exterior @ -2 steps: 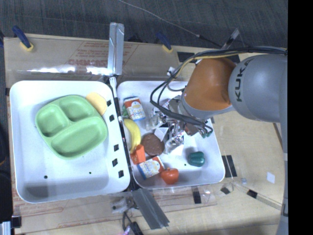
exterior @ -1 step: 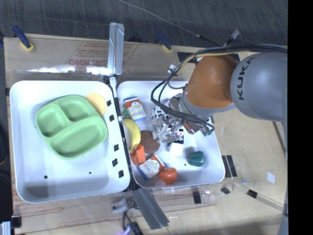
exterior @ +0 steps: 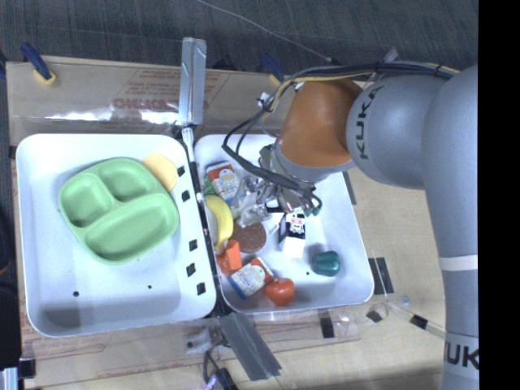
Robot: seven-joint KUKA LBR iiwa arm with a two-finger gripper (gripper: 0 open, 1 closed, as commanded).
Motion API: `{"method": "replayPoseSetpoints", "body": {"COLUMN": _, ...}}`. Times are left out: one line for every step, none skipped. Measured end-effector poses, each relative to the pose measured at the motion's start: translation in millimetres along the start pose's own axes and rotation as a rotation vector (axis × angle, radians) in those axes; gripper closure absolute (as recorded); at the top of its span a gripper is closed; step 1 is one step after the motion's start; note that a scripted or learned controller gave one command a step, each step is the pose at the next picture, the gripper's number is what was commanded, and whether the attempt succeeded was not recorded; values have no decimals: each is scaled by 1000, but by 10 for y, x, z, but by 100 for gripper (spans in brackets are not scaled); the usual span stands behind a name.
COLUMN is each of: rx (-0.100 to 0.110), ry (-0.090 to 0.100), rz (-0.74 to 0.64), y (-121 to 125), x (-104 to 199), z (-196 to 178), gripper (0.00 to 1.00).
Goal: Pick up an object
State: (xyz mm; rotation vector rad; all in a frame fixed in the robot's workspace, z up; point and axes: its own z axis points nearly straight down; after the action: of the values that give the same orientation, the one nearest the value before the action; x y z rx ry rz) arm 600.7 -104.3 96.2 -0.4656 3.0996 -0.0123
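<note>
— Where is the hand (exterior: 262, 204) hanging?
— It is reaching down into the right bin (exterior: 349, 276), over the clutter beside the banana (exterior: 218, 219); whether it is gripping anything, I cannot tell.
— And around it?
— A teal object (exterior: 327, 262) and a tomato (exterior: 280, 291) are lying near the front rim; a green plate (exterior: 119, 208) is sitting in the left bin (exterior: 41, 242).

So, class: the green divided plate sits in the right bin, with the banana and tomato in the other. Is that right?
Not quite. The camera view shows the green divided plate in the left bin; the banana and tomato are in the other, the right bin.
</note>
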Motion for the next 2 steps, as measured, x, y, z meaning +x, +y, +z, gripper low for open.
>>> {"method": "replayPoseSetpoints", "body": {"rx": -3, "ry": -2, "rz": -2, "y": 20, "x": -10, "z": -4, "gripper": 0}}
{"method": "replayPoseSetpoints", "body": {"rx": -2, "ry": -4, "rz": 105, "y": 285, "x": 577, "z": -12, "gripper": 0}}
